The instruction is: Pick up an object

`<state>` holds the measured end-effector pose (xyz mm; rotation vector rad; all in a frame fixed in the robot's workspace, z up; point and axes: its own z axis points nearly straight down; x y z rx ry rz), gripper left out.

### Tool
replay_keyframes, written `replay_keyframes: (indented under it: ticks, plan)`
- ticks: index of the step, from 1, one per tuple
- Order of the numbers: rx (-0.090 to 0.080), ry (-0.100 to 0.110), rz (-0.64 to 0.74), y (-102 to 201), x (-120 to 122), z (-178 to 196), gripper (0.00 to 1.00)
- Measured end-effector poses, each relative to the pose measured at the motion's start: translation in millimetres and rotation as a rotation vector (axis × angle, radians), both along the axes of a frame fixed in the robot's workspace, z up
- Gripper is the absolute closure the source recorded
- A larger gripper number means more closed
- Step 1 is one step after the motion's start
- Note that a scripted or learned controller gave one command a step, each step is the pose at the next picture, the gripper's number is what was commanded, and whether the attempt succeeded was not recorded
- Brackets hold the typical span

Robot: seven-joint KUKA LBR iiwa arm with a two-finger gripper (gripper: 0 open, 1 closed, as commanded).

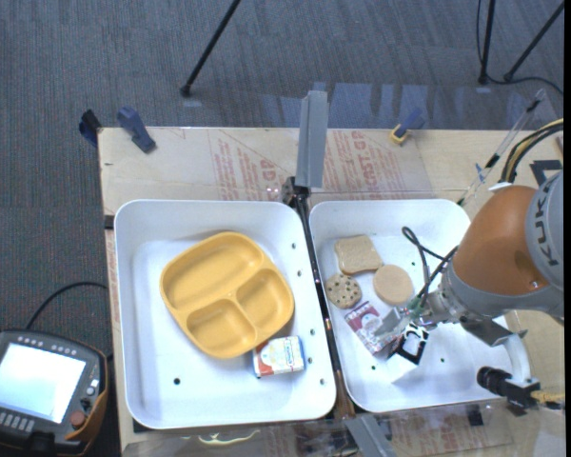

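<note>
Reaching in from the right, the arm I was running remotely hung low over the right bin, its gripper down among the items near that bin's front. A clear packet with a red edge lay just beside the gripper, touching it or nearly so; I judged it the likeliest target, though I could not tell whether anything was actually gripped or how the jaws stood. Behind it sat a slice of toast, a round tan biscuit and a chocolate-chip cookie, loosely grouped. In the left bin, a yellow divided tray rested with a small carton touching its front edge.
</note>
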<state>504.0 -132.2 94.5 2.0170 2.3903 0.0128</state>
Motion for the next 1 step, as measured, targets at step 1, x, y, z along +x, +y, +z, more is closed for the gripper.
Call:
replay_keyframes:
  ticks: [1]
  plan:
    - [0.005,0.004,-0.005,-0.1,-0.1,9.5,1.00]
